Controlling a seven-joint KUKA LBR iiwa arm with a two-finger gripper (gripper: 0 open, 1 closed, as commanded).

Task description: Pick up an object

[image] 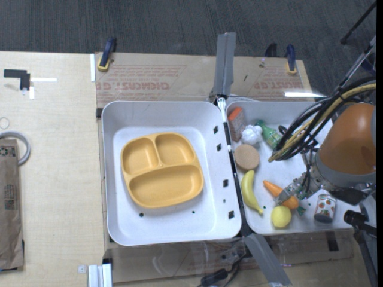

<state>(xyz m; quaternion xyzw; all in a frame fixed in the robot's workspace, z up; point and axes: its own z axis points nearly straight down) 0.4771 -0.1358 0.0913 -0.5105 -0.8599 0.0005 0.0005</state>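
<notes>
ITEM: gripper (297, 191) low in right bin, over the carrot – pick not yet confirmed.

Gripper: set down among the clutter at the carrot's (276, 191) right end, nothing seen clamped btwn the tips; spread or pressed together – can't tell, wrist and cables (299, 133) mask it. Carrot: flat on bin floor, tip pointing left; prob. the target, since tool sits right on it. Lemon (281, 216) just below carrot; banana (251, 191) to its left along the divider; small printed cup (324, 208) right of gripper, near touching. Further up: brown round disc (246, 157), white item (251, 134), green item (272, 135), small bottle (237, 122). Right bin (263, 227) holds all loose stock, hence arm works there. Left bin (114, 178): yellow divided plate (161, 169) centred, presumably a drop-off spot.
</notes>
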